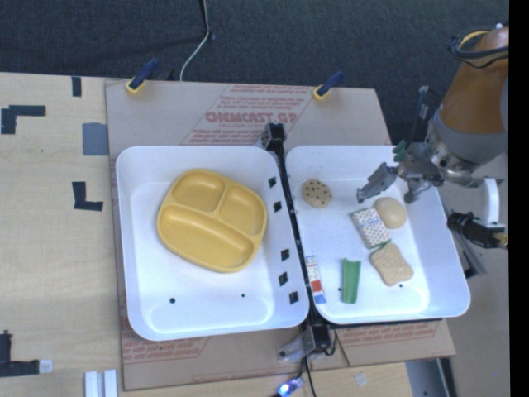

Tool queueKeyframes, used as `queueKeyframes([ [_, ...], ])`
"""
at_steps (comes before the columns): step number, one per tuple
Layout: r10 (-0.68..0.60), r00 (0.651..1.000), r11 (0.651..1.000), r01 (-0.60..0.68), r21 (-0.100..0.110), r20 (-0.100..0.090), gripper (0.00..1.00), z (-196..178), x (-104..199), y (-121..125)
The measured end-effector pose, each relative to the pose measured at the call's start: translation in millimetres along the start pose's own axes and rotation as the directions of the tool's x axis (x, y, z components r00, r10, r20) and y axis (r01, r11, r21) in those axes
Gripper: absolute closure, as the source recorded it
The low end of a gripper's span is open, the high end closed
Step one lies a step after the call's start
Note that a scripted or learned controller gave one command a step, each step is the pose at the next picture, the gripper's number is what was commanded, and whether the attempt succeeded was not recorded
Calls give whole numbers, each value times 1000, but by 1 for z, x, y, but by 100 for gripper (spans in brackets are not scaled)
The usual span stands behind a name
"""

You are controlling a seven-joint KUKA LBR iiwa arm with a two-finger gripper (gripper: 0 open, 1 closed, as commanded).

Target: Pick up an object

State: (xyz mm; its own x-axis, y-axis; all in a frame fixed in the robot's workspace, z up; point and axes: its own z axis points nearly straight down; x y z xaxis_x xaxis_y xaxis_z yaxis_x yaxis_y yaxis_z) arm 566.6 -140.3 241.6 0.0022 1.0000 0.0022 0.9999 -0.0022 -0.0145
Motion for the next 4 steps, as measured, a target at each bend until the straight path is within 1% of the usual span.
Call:
queueKeyframes([
  [1, -4, 1000, 1000, 4, -13, 2, 0, -7, 0, 2],
  [2, -3, 1000, 1000, 3, -11, 3, 0, 47, 0, 13],
  [3, -3, 1000, 1000, 3, -9, 2, 0, 95, 5, 5],
  [4, -3, 1000, 1000, 3, -11, 3, 0, 138, 2, 6],
])
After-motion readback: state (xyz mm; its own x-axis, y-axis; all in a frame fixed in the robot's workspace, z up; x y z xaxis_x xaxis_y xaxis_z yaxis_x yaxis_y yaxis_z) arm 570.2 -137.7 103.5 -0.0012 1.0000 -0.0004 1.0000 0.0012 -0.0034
